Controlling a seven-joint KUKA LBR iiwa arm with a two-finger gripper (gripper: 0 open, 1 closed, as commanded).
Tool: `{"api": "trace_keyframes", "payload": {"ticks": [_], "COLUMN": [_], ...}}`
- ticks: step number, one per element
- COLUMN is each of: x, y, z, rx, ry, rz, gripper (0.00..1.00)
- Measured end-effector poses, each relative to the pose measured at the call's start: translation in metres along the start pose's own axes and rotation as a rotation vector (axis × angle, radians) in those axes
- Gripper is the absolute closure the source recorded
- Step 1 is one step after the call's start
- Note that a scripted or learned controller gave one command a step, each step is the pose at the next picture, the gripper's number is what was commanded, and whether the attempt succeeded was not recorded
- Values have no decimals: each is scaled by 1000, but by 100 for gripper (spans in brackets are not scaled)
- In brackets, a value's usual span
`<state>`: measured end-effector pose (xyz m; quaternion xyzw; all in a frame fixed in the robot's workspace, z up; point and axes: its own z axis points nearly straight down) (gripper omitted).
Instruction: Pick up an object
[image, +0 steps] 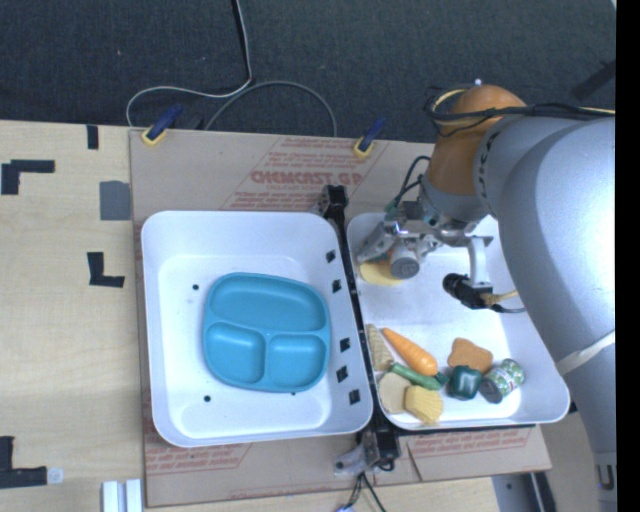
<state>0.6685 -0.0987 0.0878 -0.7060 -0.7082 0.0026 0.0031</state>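
My gripper (393, 252) hangs low over the far left corner of the right bin (545, 395), with the orange-banded wrist (465, 150) above it. A pale yellow piece (374, 273) lies right under the gripper, partly hidden by it. Whether they touch is unclear. Toward the bin's near side lie an orange carrot (409, 348), a tan-brown piece (470, 353), a teal object (463, 382), a shiny crumpled ball (504, 377), a yellow block (424, 403) and a green item (412, 376).
The left bin (165, 300) holds a blue three-compartment plate (266, 331). A black divider (345, 300) runs between the bins. A beige ridged stick (378, 346) lies along the right bin's left wall. The arm's grey body (560, 220) covers the bin's right side.
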Motion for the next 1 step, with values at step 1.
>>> {"api": "trace_keyframes", "payload": {"ticks": [1], "x": [0], "y": [-1], "z": [-10], "rx": [4], "ry": [-2], "rz": [-1], "gripper": [100]}}
